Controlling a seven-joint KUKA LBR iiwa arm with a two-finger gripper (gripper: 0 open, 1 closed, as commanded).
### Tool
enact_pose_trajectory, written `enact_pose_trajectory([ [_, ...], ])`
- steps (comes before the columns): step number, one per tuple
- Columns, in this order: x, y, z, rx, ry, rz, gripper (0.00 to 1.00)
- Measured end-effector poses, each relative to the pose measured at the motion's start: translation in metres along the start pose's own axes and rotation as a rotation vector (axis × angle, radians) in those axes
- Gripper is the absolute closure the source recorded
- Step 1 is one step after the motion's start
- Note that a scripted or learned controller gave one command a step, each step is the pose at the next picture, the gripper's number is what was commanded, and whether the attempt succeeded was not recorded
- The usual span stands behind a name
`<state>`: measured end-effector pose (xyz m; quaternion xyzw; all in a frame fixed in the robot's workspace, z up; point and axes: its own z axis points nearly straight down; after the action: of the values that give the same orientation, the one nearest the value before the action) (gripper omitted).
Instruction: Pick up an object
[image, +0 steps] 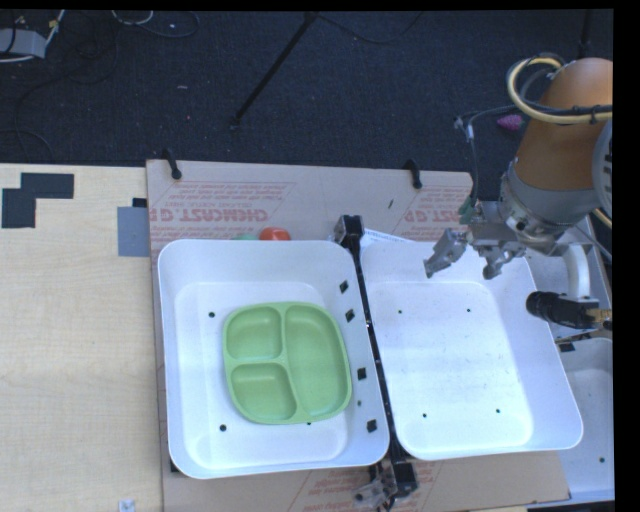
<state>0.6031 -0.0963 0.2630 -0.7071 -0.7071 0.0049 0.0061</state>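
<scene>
where bins sit, pale wooden bench

Bench bears two white bins side by side.

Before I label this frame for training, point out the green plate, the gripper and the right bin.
green plate (288, 362), camera view, its central divider.
gripper (467, 260), camera view, between its fingertips.
right bin (455, 375), camera view, bare floor.
</scene>
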Motion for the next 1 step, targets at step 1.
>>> enact_pose_trajectory([
  [1,0.0000,0.0019,-0.0072,-0.012,-0.001,-0.002,0.00],
])
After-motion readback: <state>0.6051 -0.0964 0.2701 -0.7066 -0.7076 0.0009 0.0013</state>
